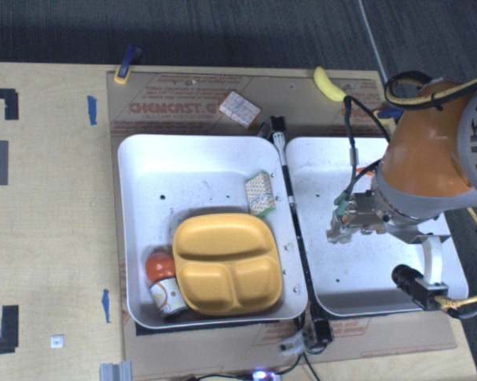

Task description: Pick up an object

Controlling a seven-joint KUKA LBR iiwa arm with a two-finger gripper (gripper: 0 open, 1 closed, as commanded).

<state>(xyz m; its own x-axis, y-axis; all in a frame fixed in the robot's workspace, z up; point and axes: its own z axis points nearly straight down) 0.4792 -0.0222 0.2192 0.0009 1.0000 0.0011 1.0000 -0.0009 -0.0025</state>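
the pale wooden bench top point(40, 236) carries dark square marks and short strips of blue tape along its left part. a brown cardboard sheet point(175, 101) with red printing lies under both bins, and a small blue clip point(127, 62) sits at its far left corner. on the cardboard, just beyond the left bin, lies a small square patterned packet point(239, 108).

the left shallow white plastic bin point(143, 173) holds three things. in its near left corner a small white bottle with an orange-red cap point(163, 282) lies tilted, touching the left edge of a large yellow plastic tray with three compartments point(226, 262), which takes up the near half of the bin. just beyond the tray's far right corner, against the bin's right wall, leans a small speckled green and white packet point(259, 193).

a yellow banana-shaped object point(328, 84) lies on the cardboard at the far edge of the right bin.

the right shallow white plastic bin point(325, 276) has the two-finger gripper point(341, 227) hanging over its middle, pointing left, with the grey and orange arm point(428, 165) behind it on the right. the fingers are too small and dark to tell how far apart they stand, and nothing can be seen between them.
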